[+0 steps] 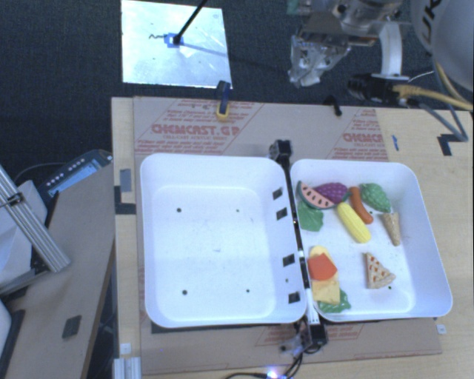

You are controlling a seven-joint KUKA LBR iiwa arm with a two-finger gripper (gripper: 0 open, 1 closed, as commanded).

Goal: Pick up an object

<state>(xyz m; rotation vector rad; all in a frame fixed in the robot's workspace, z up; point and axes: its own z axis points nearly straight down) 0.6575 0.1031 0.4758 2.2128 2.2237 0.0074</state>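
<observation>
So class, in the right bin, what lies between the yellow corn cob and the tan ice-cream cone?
In the camera view, an orange carrot-like stick lies between the yellow corn cob and the tan ice-cream cone, touching the cob's upper end.

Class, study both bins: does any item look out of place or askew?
Yes. The yellow-and-orange toy lies up against the right bin's left wall by the divider, apart from the other toy foods grouped further in. Nothing looks spilled or damaged.

The arm is pale grey; its gripper is metallic grey; yellow cables trail nearby.
</observation>
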